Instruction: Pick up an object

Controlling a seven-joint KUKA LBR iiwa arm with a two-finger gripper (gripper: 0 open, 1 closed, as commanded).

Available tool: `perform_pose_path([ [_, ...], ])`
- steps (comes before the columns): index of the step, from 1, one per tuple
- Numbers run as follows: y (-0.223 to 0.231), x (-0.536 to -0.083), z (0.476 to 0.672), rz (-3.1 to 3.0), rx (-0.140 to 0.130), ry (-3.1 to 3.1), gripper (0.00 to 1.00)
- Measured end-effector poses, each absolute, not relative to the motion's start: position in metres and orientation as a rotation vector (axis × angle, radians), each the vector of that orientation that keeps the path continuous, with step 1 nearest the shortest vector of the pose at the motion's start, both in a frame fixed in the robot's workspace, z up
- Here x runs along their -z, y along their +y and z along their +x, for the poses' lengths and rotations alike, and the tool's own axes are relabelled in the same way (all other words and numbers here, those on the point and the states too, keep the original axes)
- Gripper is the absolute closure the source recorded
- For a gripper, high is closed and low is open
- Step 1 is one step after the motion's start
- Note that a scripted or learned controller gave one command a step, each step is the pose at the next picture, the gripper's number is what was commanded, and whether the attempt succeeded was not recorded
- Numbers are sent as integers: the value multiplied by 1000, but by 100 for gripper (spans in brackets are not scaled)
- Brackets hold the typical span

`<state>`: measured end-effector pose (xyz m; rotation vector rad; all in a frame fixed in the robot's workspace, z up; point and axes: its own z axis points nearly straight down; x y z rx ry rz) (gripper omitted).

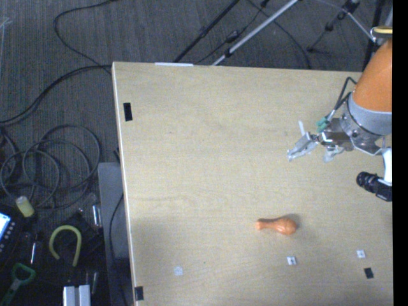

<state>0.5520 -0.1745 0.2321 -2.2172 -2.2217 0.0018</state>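
Note:
An orange, pear-shaped object (278, 225) lies on its side on the tan bench top (204, 164), toward the front right. My gripper (296, 141) hangs over the right part of the bench, well behind the orange object and slightly right of it. Its two pale fingers (302, 130) point left and stand spread apart with nothing between them. The grey wrist and orange band of the arm (376, 88) come in from the right edge.
Small markers dot the bench: a black tag (127, 111) at the far left, white squares (291, 260) and a black one (368, 272) near the front. Cables (51, 164) and tools lie on the floor to the left; tripod legs (274, 11) stand behind.

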Motion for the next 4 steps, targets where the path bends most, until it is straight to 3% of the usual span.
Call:
perform_pose_path([
  [1,-210,-200,612,-2316,-4,-2119,0],
  [2,-201,-102,653,-2108,-6,-2329,0],
  [3,-223,-103,669,-1642,-2,-2683,0],
  [4,-222,-85,669,-1357,-2,-2836,0],
])
